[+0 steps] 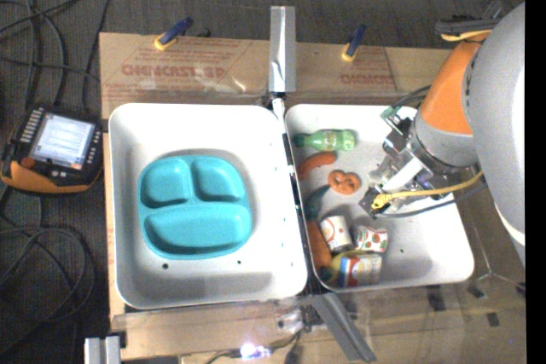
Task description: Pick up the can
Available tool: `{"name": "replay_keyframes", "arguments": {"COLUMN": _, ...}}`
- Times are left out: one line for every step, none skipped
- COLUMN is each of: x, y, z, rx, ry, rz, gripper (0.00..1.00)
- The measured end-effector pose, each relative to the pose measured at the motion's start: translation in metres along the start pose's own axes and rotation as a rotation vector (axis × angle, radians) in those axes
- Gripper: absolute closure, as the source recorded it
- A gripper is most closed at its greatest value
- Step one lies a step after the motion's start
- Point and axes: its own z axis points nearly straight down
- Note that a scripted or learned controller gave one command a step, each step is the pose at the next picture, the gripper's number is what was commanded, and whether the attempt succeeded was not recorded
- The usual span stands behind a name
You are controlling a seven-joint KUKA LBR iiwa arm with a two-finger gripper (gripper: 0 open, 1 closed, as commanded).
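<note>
Left bin (128,268): holds blue divided tray (198,205), well left of jaws | Right bin (444,264): under the gripper (376,202), jaw state cannot be told | Can (335,233): just below-left of jaws, beside carton (370,239), not gripped

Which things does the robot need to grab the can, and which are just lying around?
For the job: can, gripper, right bin.

Just lying about: green bottle, pretzel, sausage, blue tray, left bin, handheld screen.
</note>
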Motion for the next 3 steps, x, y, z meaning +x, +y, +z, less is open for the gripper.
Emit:
{"name": "replay_keyframes", "arguments": {"x": -0.025, "y": -0.014, "z": -0.14, "rx": -0.002, "ry": 0.001, "rz": -0.011, "gripper": 1.0}}
{"name": "replay_keyframes", "arguments": {"x": -0.026, "y": 0.019, "z": -0.042, "rx": 0.003, "ry": 0.0, "rz": -0.108, "gripper": 1.0}}
{"name": "replay_keyframes", "arguments": {"x": -0.004, "y": 0.041, "z": -0.113, "rx": 0.0, "ry": 0.0, "rz": -0.265, "gripper": 1.0}}
